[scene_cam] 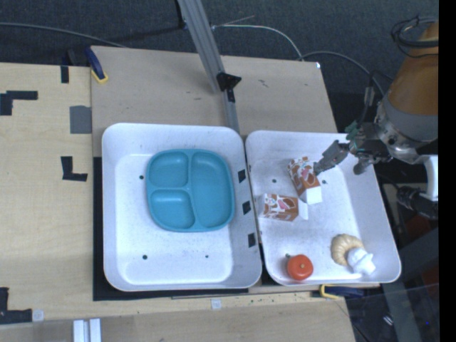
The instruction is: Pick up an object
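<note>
Lying in the right bin (370, 212), the upper carton (303, 176) sits just left of and below the gripper (329, 157), its long axis slanting down-right. Whether the gripper is spread or closed I cannot tell; nothing shows in its grasp. A second carton (280, 206), tomato (300, 266) and croissant (346, 247) lie farther off; the blue plate (190, 190) occupies the left bin (121, 212).
</note>
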You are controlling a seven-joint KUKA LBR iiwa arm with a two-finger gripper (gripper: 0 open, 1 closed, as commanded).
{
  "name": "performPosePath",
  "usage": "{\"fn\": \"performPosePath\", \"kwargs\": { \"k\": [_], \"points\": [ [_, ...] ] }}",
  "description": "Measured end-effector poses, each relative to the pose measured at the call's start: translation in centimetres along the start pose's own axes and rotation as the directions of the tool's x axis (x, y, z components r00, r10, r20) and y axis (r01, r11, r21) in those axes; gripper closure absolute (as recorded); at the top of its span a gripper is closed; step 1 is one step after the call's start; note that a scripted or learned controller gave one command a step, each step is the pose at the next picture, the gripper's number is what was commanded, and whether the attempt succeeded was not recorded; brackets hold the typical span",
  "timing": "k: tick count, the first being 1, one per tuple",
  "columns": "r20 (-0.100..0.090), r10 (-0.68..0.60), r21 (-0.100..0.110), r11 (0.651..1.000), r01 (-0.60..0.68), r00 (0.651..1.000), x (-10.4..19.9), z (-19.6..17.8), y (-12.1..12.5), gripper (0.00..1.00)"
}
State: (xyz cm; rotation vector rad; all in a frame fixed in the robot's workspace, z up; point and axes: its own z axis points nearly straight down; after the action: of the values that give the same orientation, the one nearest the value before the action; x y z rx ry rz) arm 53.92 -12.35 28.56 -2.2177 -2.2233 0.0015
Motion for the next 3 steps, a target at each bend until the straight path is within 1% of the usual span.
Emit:
{"fn": "performPosePath", "kwargs": {
  "k": [1,2,3],
  "points": [
    [0.001,0.0,0.0,1.0,0.0,1.0,0.0,0.0,0.0,0.0],
    [0.0,0.002,0.007,1.0,-0.002,1.0,-0.3,6.4,-0.3,0.0],
    [-0.001,0.002,0.008,1.0,-0.002,1.0,-0.8,12.6,-0.8,0.0]
  ]
}}
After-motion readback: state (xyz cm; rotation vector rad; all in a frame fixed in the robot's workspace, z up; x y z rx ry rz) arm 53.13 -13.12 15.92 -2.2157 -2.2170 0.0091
